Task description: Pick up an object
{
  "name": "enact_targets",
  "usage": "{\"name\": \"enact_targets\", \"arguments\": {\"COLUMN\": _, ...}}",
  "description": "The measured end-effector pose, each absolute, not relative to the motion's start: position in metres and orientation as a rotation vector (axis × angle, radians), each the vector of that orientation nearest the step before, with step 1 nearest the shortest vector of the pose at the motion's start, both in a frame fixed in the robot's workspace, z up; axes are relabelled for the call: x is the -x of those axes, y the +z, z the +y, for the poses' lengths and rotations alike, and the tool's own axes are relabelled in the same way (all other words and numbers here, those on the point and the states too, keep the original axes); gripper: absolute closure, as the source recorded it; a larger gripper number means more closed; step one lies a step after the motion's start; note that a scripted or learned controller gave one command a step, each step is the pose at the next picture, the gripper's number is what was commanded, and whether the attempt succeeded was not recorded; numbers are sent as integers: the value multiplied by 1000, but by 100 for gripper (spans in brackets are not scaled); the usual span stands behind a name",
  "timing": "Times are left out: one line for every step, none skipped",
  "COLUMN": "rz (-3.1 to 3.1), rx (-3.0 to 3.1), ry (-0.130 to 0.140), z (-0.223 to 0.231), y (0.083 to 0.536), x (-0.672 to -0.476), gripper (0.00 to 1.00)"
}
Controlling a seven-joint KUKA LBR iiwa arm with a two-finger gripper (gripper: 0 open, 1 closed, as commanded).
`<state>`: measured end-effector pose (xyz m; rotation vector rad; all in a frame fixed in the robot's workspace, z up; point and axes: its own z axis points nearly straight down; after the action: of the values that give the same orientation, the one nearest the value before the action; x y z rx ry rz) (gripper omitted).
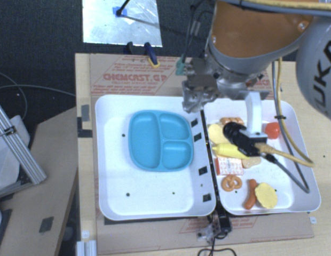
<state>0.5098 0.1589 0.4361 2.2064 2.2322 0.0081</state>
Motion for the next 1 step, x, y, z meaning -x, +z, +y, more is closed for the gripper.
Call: {"name": "enact_targets", "arguments": {"rz": 2237, "rx": -2200, "ry": 11, "z": 159, "y": 447, "x": -510, "gripper": 100}}
